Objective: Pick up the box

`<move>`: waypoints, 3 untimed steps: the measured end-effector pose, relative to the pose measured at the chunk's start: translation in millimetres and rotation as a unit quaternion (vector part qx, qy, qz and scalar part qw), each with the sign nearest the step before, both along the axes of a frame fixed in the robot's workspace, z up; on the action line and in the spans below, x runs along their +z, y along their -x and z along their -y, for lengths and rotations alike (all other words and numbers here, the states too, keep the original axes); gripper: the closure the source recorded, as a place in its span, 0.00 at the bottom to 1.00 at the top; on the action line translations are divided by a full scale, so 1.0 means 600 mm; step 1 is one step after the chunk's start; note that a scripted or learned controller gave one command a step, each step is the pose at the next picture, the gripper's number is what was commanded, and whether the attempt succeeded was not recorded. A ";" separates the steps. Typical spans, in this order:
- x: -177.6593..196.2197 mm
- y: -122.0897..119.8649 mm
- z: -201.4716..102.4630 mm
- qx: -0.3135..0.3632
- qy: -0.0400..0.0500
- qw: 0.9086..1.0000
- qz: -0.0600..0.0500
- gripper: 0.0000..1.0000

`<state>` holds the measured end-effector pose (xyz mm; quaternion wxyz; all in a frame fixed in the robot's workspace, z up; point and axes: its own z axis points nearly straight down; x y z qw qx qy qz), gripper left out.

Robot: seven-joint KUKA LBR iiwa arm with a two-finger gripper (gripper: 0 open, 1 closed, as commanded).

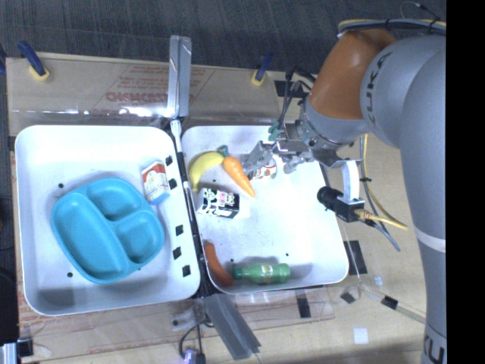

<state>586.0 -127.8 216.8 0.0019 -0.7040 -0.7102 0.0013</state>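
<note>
Left bin (30, 203) holds a divided tray (106, 230) with a small carton (154, 182) at its upper right. Right bin (318, 241) — banana (203, 165) and carrot (238, 176) at upper left, box (219, 202) just below them, bottle (261, 272) along the lower edge.

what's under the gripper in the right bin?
The gripper hangs over the right bin, beside the carrot. A small red-and-white item peeks out below it; the rest is covered. The black-and-white box lies apart, lower left.

blue tray (106, 230), banana (201, 166), carrot (238, 174) — green bottle (261, 272)
</note>
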 end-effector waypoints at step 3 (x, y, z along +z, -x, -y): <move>-0.210 0.183 -0.008 -0.037 0.000 0.999 0.001 0.00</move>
